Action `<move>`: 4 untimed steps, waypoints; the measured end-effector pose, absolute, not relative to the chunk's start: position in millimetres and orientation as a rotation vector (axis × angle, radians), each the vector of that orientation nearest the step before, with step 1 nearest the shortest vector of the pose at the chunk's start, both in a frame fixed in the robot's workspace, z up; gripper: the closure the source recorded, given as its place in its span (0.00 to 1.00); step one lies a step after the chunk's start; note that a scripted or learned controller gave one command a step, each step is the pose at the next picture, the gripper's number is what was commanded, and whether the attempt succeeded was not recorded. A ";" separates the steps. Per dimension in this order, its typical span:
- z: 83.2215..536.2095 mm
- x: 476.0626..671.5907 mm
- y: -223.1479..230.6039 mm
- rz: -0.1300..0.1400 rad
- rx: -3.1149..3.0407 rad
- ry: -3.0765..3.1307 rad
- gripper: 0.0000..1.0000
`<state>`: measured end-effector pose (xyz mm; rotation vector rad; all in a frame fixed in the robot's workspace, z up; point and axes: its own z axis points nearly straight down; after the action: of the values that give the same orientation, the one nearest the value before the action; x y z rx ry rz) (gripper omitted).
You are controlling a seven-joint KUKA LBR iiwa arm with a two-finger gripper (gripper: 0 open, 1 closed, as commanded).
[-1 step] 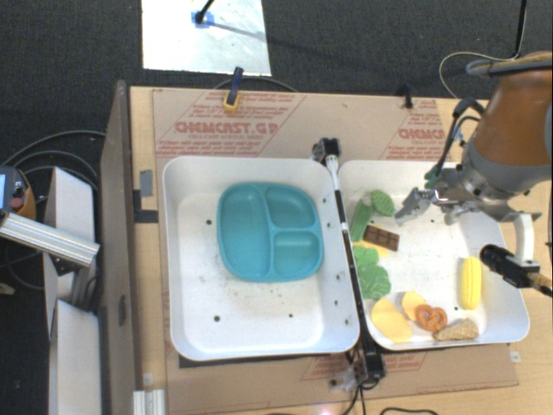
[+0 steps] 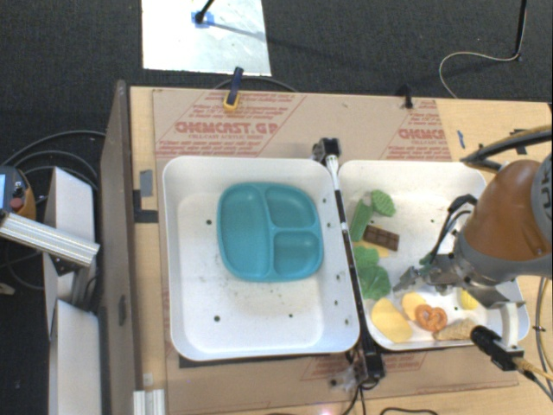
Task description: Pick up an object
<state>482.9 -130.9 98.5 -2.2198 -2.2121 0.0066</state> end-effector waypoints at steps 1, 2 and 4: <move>84.3 559.1 -106.0 -0.008 -2.216 -2.235 0.00; 86.1 635.7 -87.7 -0.010 -2.218 -2.236 0.00; 95.5 605.6 -95.7 -0.004 -2.221 -2.226 1.00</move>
<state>605.6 -95.7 95.5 -2.2207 -2.2258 -0.0044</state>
